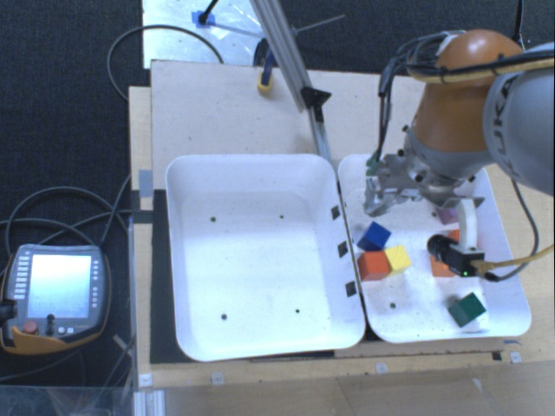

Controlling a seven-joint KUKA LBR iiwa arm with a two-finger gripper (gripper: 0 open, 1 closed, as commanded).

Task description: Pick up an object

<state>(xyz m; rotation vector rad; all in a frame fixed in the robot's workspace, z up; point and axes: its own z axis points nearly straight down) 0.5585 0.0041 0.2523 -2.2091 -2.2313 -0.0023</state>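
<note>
Overhead, jaws' spread impossible to tell, just above the blue cube (375, 235) in the right bin (512, 319).

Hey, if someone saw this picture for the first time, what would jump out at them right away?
Probably the big arm with its orange band, reaching in from the right over the right bin. Next, the bright blocks in that bin: a blue block, orange block and yellow block clustered together, and a green block apart near the front. The left bin looks bare by contrast.
</note>
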